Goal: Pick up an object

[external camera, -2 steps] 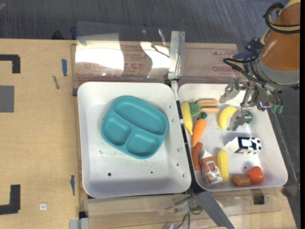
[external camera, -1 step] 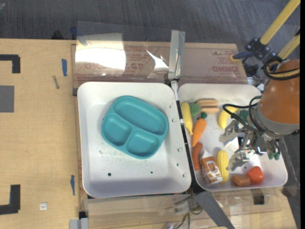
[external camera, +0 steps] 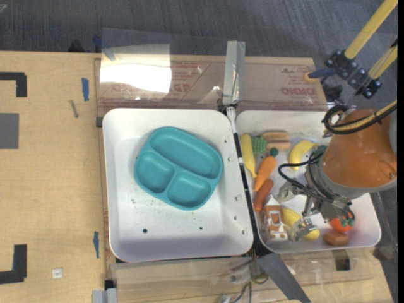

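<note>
Right now the gripper (external camera: 310,218) is hanging low over the right bin (external camera: 372,235), its tips hovering among the toy foods near the front. I cannot tell from this slanted view how it is set; nothing is visibly caught in it. The pickable things are all lying in that right bin: an orange carrot (external camera: 266,168), a yellow banana-like piece (external camera: 247,154), a small printed carton (external camera: 275,223), a yellow piece (external camera: 292,218) just beside the tips, and a red-orange tomato-like toy (external camera: 339,227). The teal divided plate (external camera: 179,167) is sitting alone in the left bin (external camera: 126,232).

The danger, I judge, is crowding: the pieces are lying touching or nearly so, and a descent could be landing between two of them, nudging them aside or pinching a rounded edge that is slipping free on the lift.
</note>
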You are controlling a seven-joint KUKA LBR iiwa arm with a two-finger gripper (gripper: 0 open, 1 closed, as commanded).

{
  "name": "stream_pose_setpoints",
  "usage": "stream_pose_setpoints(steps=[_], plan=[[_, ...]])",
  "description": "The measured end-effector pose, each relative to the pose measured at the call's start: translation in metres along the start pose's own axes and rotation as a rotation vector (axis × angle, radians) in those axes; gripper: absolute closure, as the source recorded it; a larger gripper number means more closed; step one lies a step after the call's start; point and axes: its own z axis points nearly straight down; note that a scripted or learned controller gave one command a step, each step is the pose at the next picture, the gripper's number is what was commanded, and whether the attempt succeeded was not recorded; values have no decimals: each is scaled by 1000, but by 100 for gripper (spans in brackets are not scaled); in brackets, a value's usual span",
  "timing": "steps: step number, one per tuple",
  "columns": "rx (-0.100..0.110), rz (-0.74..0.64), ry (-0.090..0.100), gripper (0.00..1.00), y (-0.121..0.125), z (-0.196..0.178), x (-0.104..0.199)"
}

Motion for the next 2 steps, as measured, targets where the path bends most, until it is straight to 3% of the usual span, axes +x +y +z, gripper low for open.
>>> stream_pose_setpoints(steps=[1, 2], plan=[[-1, -213, -2, 0, -23, -45, -78], [1, -222, -4, 0, -3, 15, -22]])
